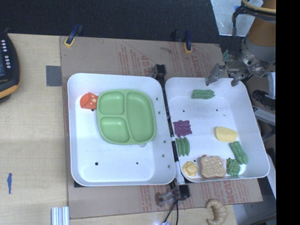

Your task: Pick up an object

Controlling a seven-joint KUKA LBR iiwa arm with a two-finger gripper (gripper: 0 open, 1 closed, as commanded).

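Note:
My gripper point(226, 76) hangs above the far edge of the right bin point(211, 116), fingers spread open with nothing between them. Just below and left of it lies a green bean pod point(202, 94). Further into the bin lie a purple grape bunch point(182, 127), a dark green pod point(183, 146), a yellow wedge point(226, 134), a long green vegetable point(238, 152), a toast slice point(212, 166), a small yellow piece point(189, 168) and a broccoli piece point(232, 166).
The left bin point(84, 158) holds a green divided plate point(126, 116) and a red piece point(88, 101) at the plate's left. A handheld controller point(7, 64) lies at the far left of the bench. A tan curled object point(217, 211) lies in front of the bins.

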